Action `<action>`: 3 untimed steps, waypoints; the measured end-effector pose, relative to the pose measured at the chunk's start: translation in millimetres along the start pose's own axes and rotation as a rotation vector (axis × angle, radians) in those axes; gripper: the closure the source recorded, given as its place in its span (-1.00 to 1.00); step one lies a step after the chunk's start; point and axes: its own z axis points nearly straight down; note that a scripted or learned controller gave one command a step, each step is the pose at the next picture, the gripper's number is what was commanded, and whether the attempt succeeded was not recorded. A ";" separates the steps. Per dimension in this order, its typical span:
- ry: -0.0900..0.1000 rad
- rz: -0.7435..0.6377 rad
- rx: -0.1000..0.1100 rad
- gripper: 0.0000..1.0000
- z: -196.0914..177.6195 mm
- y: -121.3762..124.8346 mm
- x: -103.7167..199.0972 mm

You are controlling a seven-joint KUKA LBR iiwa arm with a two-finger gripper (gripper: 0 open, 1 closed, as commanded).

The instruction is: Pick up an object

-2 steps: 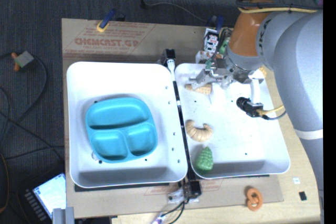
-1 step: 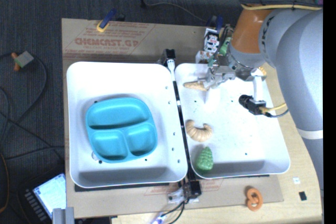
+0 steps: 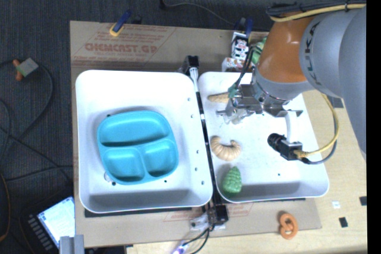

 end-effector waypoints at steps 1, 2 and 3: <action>0.000 0.000 0.003 1.00 0.9 -80.1 65.8; 0.000 0.001 0.001 1.00 0.6 -82.4 63.0; 0.000 0.001 0.000 1.00 -34.6 -82.1 58.5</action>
